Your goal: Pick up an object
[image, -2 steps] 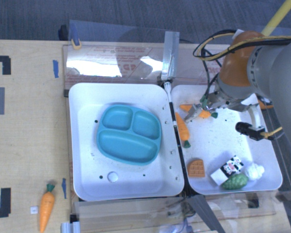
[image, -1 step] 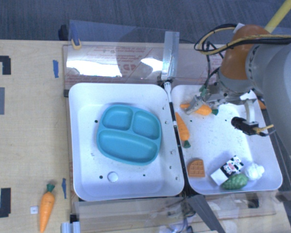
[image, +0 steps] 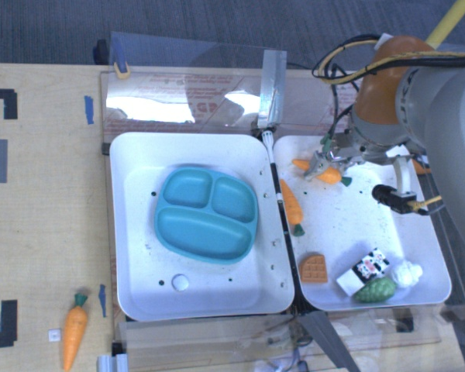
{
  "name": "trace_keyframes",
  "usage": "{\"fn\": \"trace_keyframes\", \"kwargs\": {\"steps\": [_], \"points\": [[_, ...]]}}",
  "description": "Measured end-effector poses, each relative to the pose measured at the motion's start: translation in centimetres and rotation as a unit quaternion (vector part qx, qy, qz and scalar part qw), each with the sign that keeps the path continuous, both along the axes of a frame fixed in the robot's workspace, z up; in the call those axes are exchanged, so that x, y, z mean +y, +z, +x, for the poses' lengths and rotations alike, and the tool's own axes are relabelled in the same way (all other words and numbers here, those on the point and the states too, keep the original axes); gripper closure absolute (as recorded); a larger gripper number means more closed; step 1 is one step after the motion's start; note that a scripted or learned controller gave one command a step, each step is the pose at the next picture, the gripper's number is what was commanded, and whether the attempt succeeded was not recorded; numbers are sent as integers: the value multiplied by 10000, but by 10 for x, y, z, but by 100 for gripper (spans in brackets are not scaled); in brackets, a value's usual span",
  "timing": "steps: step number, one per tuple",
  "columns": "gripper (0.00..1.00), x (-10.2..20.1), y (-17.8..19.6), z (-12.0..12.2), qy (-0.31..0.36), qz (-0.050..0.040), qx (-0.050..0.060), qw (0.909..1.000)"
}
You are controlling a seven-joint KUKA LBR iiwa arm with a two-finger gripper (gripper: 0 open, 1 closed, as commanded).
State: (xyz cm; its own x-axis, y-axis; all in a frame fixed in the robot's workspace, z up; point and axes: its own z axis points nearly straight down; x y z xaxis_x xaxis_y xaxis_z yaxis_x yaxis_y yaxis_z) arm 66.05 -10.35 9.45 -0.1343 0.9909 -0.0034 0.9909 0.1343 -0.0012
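Note:
My gripper (image: 326,160) is down at the far left corner of the right bin (image: 418,239), right over a small orange toy with a green tip (image: 332,176). Whether it touches or grips that toy I cannot tell. A small orange piece (image: 301,163) lies just left of the gripper. A toy carrot (image: 291,205) rests along the right bin's left wall. Near the front of that bin are a waffle piece (image: 313,268), a black-and-white block (image: 365,270), a green toy (image: 374,290) and a white toy (image: 408,273).
The left bin (image: 132,177) holds a blue divided plate (image: 208,213) and a small white disc (image: 180,283). Another toy carrot (image: 75,330) lies on the bench at the front left, outside the bins. A black clip on the arm (image: 394,197) hangs over the right bin.

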Motion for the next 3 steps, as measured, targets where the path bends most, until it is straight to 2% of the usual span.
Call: {"fn": "trace_keyframes", "kwargs": {"steps": [1,2,3], "points": [[100,-12,37,-16,-1031,11,-18,9947],[100,-4,-8,-52,460,14,-25,9989],[100,53,95,-13,390,22,-53,9992]]}}
